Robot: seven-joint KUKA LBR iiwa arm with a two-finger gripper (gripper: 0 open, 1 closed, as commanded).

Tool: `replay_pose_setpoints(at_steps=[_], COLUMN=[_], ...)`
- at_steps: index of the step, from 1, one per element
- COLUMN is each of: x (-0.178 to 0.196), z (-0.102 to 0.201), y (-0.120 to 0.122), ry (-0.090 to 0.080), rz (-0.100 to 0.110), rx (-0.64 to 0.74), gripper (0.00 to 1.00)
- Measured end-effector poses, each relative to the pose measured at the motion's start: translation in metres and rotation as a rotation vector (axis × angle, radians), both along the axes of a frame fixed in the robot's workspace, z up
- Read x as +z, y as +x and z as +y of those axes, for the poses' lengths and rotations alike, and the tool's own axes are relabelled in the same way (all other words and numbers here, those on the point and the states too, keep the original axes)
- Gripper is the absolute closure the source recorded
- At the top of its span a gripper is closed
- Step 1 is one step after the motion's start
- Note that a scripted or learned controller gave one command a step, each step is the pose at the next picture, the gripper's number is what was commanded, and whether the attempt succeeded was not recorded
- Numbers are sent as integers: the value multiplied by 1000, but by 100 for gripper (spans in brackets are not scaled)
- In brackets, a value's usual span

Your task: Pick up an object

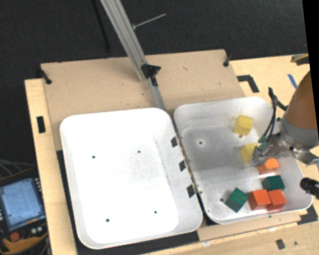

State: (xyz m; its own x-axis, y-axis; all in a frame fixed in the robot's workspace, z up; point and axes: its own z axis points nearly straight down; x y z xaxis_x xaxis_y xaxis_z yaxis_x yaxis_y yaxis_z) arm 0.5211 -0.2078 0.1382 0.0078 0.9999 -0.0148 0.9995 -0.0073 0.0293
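Note:
The right bin (204, 115) holds several small blocks. One yellow block (243, 124) lies near its back. A second yellow block (247, 153) sits right against my gripper (261, 155), which is low over the bin's right side. Just below the gripper lies a small orange block (269, 165). Further forward are a dark green block (273, 183), a tilted green block (235, 199) and two orange blocks (259, 198) (276, 198) side by side. The arm's orange band (302, 106) comes in from the right edge and hides part of the bin's right wall.
The left bin (117, 115) stands beside the right one, with small black clips (182, 164) along the seam between them. A grey metal post (128, 35) slants up behind the bins. A pendant with a lit screen (16, 205) lies off the bench's left side.

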Motion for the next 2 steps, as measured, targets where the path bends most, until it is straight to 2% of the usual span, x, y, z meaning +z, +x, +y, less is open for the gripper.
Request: replay_pose_setpoints(at_steps=[1, 2], x=[58, 111], z=[-2, -5], y=[-7, -15], ry=[12, 11], rz=[22, 21], rx=[9, 11], gripper=[100, 100])
